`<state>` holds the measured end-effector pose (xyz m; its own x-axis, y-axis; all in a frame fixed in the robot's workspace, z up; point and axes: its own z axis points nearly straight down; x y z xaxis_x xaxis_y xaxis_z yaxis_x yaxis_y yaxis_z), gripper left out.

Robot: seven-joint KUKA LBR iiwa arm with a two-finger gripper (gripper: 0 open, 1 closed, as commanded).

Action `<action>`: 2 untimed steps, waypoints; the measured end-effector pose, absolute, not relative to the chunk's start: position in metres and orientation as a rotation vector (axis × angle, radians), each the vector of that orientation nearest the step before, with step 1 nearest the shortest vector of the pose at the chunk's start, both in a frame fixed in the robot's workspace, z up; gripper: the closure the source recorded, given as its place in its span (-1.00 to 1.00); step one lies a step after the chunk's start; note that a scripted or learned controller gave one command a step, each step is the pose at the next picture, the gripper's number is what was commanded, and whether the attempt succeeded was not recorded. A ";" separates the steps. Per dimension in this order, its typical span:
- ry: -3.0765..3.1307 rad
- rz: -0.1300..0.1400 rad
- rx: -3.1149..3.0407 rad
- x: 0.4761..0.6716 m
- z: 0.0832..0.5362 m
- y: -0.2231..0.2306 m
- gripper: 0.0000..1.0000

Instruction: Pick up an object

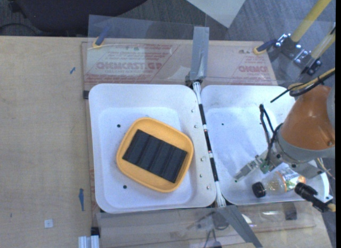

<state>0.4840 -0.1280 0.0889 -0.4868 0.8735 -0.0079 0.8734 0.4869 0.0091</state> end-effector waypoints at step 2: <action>2.285 0.009 2.138 0.485 0.097 -0.100 1.00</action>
